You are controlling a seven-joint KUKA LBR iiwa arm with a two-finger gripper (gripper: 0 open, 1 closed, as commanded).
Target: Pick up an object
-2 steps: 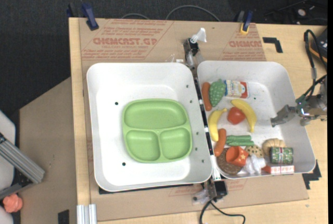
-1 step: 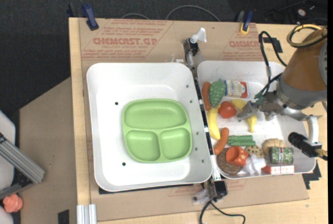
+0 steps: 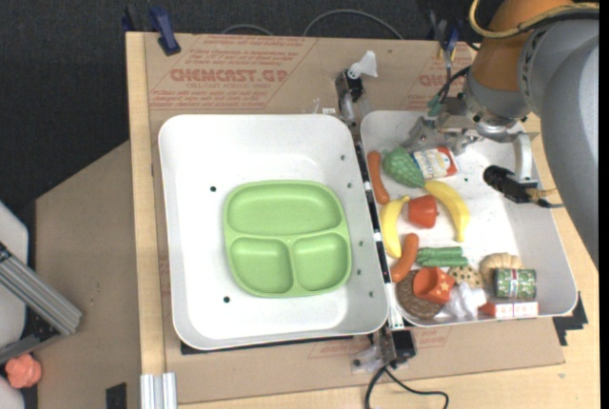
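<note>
My gripper (image 3: 445, 129) hangs low over the far end of the right bin (image 3: 542, 236), below the orange band of the arm. Just under and in front of it lie a white packet with red print (image 3: 438, 160) and a green leafy toy (image 3: 403, 169). Close by are an orange sausage (image 3: 379, 177), a yellow banana (image 3: 452, 205) and a red pepper (image 3: 422, 212). I see nothing held in the gripper.
Further toward the near end of the right bin lie a second banana (image 3: 391, 226), a sausage (image 3: 407, 255), a green cucumber (image 3: 441, 256), a brown disc (image 3: 415, 298), bread (image 3: 500, 262) and a green can (image 3: 515, 283). The left bin (image 3: 190, 160) holds a green divided plate (image 3: 285, 238).
</note>
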